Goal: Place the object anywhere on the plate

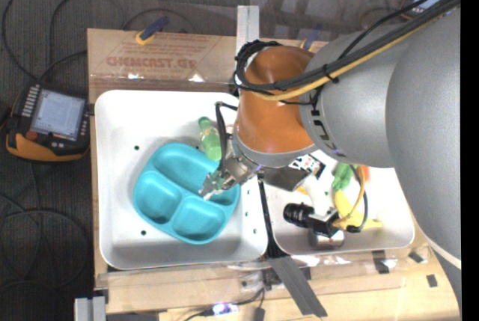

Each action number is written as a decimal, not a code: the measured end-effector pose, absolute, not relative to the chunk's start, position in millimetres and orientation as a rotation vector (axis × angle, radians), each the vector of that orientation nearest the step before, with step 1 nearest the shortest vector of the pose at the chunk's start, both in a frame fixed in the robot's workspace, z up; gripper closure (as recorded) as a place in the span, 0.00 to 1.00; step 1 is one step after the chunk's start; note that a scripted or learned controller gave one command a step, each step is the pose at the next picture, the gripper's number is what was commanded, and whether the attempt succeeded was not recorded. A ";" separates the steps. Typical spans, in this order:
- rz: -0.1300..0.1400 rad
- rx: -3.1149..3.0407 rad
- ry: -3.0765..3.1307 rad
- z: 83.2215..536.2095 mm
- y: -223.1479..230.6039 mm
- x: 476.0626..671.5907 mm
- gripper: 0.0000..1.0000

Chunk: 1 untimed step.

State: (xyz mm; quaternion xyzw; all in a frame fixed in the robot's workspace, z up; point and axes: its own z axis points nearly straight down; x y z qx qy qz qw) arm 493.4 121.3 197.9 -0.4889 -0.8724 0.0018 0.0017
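Teal plate (168,196) in white bin (114,134) w/ green obj (210,138) by rim; claw (217,185) over plate, open/closed unclear.

Two white bins sit side by side, the left bin (120,125) at centre left of the frame and the right bin (389,230) at lower right; one turquoise plate (161,192) lies in the left one, divided into three compartments; one yellow-green object (210,136) shows at the plate's upper right edge; the right bin holds one green piece (342,177), one yellow piece (340,201), one orange piece (362,173) and one white card (308,164); there is one arm (273,106) with one gripper (217,186); one handheld pendant (51,121) lies at far left.
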 end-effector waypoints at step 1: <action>0.004 -1.303 -2.857 236.0 155.8 483.9 1.00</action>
